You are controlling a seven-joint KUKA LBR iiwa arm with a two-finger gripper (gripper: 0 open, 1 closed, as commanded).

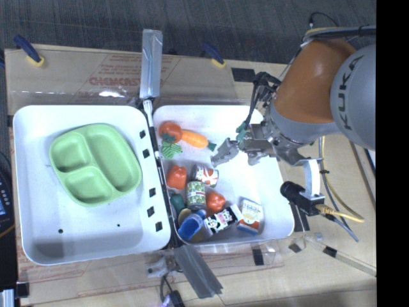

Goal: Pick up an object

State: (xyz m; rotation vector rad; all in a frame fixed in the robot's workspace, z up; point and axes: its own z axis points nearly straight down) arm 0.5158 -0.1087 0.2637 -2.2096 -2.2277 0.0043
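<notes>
The gripper (225,152) hangs over the right bin (268,117), fingers spread apart and holding nothing. Just to its left lies a toy carrot (192,137); small cans and cartons crowd the bin's near end.

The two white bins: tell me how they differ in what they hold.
The left bin holds one thing, a green divided plate lying flat; the right bin holds many small toy foods, such as a carrot. The gripper hangs over the right bin, not the left bin. Both are shallow and white.
</notes>
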